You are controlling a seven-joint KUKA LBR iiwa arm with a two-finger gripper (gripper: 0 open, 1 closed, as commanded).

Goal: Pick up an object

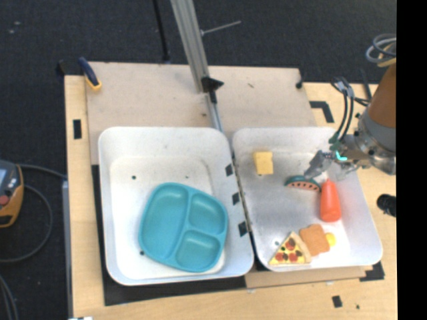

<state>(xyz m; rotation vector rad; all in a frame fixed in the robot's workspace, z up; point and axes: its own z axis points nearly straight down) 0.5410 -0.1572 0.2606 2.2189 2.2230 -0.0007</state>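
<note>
The gripper hangs over the upper part of the right bin, at about two o'clock within it, and I cannot tell whether it is spread or closed, nor whether it has anything. Nearest are the watermelon slice just at its seven o'clock and the orange carrot at its five o'clock. To do this well, pick one, centre over it and descend straight, clear of its neighbour.

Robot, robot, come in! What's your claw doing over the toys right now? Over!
Gripper low in right bin, jaws unclear. Watermelon slice just beneath, not gripped. Carrot close beside.
</note>
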